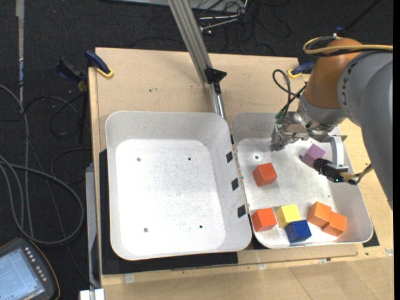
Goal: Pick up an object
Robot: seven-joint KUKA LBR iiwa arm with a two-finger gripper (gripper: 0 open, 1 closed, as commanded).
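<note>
The worktop [162,74] is a big tan board, and two white bins sit on it side by side. The left bin [125,136] is the wider one, and its floor has tiny dark specks on it. The right bin [359,220] holds all the blocks.

The big grey arm [369,86] comes in from the right, with an orange band [325,74] above its wrist. It reaches over the far end of the right bin. The end effector [278,144] hangs low over the bin floor there. It is too small and dark to see well, so I cannot tell if it is open or closed. No block shows between its tips.

A purple block [314,152] lies just beside the end effector, partly under the arm. An orange block [265,174] sits alone near the middle of the bin, a little way from the end effector.

The other blocks sit along the near wall of the right bin. Another orange block [264,219] is at the left. A yellow block [289,214] is just beside it. A blue block [298,230] touches the yellow one. Two more orange blocks [327,218] sit close together in the near right corner.

A long grey pole [187,27] lies at a slant across the far side of the worktop.
</note>
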